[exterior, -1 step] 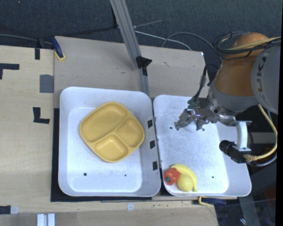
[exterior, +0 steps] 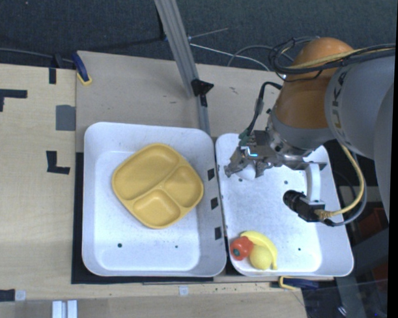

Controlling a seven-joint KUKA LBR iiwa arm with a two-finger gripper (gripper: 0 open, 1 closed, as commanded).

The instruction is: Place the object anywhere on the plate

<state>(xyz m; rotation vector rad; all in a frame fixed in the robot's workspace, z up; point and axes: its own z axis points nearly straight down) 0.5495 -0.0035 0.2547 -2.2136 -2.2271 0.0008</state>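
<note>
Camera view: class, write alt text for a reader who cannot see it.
A grey and orange robot arm reaches over the right white bin, where toy fruit lies near the front. A yellow divided plate sits in the left bin.

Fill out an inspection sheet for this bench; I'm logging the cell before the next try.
Surface: two shallow white bins side by side, left bin and right bin, on a tan bench.
Job's things: yellow sectioned plate in the left bin; a yellow and red toy fruit cluster at the right bin's near edge.
Clutter: nothing seen.
End effector: over the right bin's far left corner, apart from the fruit; finger state cannot be told.
Cables: yellow cable looping by the arm; thin wires beyond the bench.
Surroundings: slanted metal pole; black tape marks on the bench.
</note>
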